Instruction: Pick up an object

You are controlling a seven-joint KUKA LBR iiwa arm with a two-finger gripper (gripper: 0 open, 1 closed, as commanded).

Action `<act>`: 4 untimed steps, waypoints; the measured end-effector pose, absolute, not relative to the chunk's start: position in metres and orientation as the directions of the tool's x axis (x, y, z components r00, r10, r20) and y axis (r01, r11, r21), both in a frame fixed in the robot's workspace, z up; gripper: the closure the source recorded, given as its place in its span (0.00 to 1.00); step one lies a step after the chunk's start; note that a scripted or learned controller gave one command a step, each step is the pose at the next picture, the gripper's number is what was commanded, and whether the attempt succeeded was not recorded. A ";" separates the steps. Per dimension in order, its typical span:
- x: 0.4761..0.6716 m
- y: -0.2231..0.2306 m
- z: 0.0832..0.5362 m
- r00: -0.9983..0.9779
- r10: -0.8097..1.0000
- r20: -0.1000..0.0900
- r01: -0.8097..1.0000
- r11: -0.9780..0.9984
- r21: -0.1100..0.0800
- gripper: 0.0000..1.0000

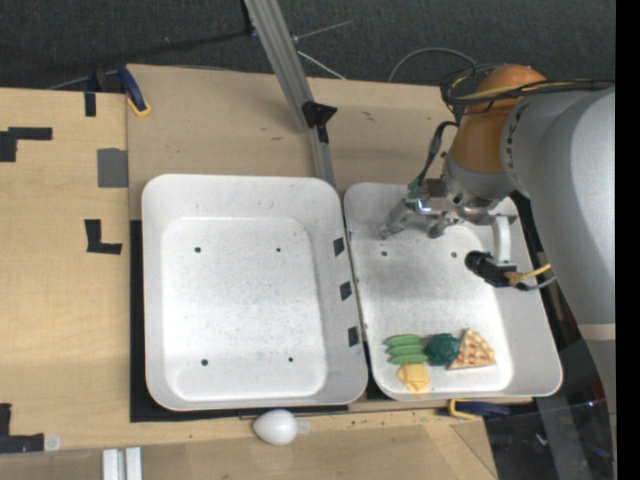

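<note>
Nearest the camera, a small white egg-shaped object (275,427) rests on the table (220,118) just outside the front edge of the left bin (240,283). Behind it, that left bin has nothing visible on its speckled floor.

All the candidates for picking sit in the right bin (450,288), bunched in its near corner: a green pod-like piece (404,345), a dark green lump (440,347), a yellow piece (414,375) just below them, and a triangular slice (472,351) with a criss-cross pattern on the right. They touch or nearly touch one another, forming a row that runs roughly across the bin from left to right.

The end effector (432,213) hangs over the far end of the same bin, near its back wall, below the arm's orange band (490,133). Its metal fingers look splayed apart, with nothing between them, though the slanted view makes this hard to confirm.

The relation that matters: the cluster lies toward the camera from the end effector, almost the whole length of the bin away and only slightly to one side. In my judgement the next move calls for travel toward the near wall, then a descent. Because the pieces crowd together and sit close to the bin's front and right walls, a finger could land on a neighbour or the rim instead of closing cleanly on one item.
</note>
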State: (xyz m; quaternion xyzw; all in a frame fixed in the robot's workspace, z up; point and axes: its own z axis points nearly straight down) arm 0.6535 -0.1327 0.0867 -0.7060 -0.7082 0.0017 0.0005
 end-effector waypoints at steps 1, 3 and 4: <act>0.654 -0.132 0.099 -0.004 1.000 -0.002 1.000 0.004 -0.002 1.00; 0.664 -0.134 0.208 -0.002 1.000 -0.001 1.000 0.002 0.005 1.00; 0.668 -0.130 0.252 -0.002 1.000 -0.001 1.000 0.002 0.004 1.00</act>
